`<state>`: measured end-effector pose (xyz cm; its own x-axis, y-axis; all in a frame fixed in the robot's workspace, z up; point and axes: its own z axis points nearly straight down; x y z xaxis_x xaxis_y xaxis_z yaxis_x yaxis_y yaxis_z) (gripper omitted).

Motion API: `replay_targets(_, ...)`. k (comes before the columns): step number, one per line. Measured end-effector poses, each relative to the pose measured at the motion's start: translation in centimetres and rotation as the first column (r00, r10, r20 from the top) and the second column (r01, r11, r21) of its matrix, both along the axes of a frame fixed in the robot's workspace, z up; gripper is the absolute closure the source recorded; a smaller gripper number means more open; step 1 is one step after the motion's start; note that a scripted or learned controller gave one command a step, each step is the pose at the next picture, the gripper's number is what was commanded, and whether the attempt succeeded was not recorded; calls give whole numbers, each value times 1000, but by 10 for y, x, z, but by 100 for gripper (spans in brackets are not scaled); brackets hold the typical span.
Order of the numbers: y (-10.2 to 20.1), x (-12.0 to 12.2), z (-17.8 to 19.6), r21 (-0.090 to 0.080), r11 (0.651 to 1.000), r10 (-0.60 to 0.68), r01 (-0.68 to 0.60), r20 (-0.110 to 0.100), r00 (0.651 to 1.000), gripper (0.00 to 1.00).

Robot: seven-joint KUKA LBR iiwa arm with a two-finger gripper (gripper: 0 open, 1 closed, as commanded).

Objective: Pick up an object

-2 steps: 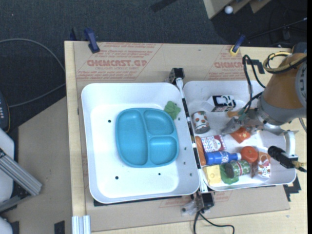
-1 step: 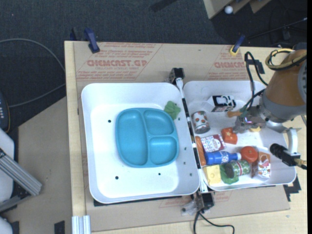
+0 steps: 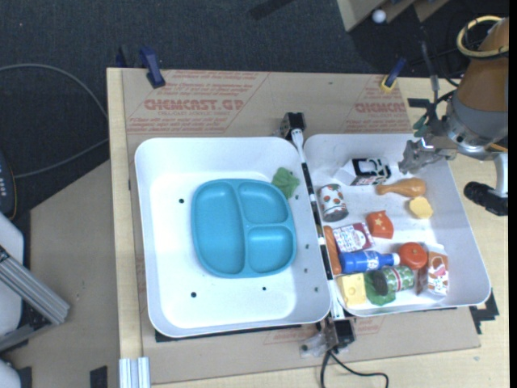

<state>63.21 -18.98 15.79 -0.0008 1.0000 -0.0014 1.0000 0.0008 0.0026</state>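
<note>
My gripper (image 3: 415,155) hangs over the far right corner of the right bin (image 3: 477,257), under the grey wrist with its orange band. Just below it lies a tan toy drumstick (image 3: 401,187), and to its left a black and white item (image 3: 370,168). A yellow piece (image 3: 420,208) sits near the drumstick. Nothing shows held in the gripper.
The right bin also holds a small can (image 3: 332,201), a red block (image 3: 380,225), a red and white packet (image 3: 351,238), a blue bottle (image 3: 367,260), a red tomato (image 3: 413,255), a green bottle (image 3: 390,282) and a yellow block (image 3: 351,288). The left bin (image 3: 161,176) holds a blue divided plate (image 3: 242,226) and a green piece (image 3: 285,181).
</note>
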Motion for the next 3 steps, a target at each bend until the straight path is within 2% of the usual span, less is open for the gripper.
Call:
replay_targets(1,0,0,-1,0,1000,0,0,-1,1000,0)
replay_targets(2,27,-60,-74,2,1000,-1,1,-5,1000,0)
replay_targets(3,59,-84,-74,2,1000,0,0,-4,1000,0)
